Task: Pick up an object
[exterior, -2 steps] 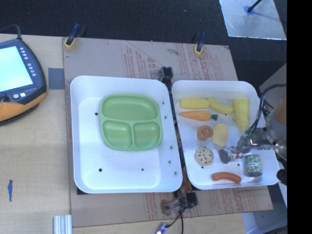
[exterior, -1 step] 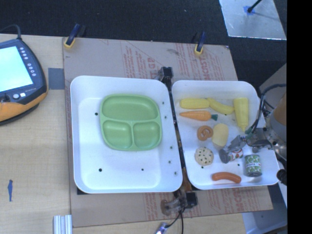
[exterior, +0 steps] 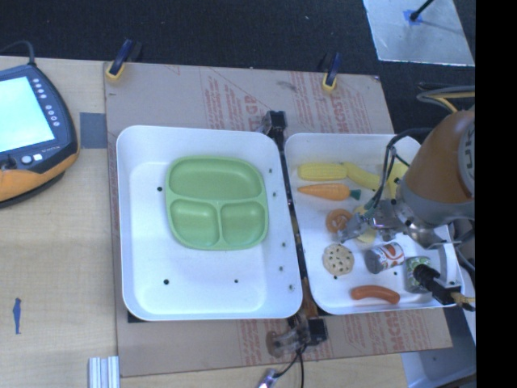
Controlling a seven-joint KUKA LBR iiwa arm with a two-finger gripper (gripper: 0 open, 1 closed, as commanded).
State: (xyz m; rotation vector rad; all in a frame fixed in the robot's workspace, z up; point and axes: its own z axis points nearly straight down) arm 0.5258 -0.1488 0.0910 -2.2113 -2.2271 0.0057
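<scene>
Bright, even overhead light; soft, slightly blurry.

Divided plate [exterior: 216,203] in left bin [exterior: 137,233] — toy foods, perhaps a can [exterior: 386,256], in right bin [exterior: 323,301]

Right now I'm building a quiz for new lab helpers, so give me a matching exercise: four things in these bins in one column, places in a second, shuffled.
Things:
1. green plate
2. corn cob
3. sausage
4. cookie

Places:
A. near edge of the right bin
B. far end of the right bin, just beyond the carrot
C. left bin
D. right bin, between the pretzel and the sausage

Pairs: 1-C, 2-B, 3-A, 4-D
</scene>
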